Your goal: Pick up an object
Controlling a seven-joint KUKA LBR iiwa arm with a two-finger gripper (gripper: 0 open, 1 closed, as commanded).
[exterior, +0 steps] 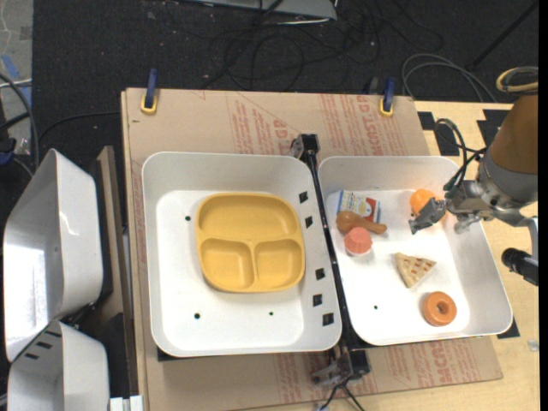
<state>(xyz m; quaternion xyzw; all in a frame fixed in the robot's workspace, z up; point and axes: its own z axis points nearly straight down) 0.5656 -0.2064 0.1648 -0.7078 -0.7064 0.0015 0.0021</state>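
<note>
The right bin holds several toy foods. An orange ball lies at its upper right, and a brown drumstick rests beside a small white carton. A pink cup sits below the drumstick. Lower down are a tan waffle wedge and an orange donut. My gripper hangs over the bin's right side, just right of and below the orange ball. It is open with nothing between its fingers; the dark left fingertip is close beside the ball.
The left bin holds a yellow three-compartment tray. A black divider strip runs between the bins. Grey containers stand off the bench at the left. Cables lie behind the bench.
</note>
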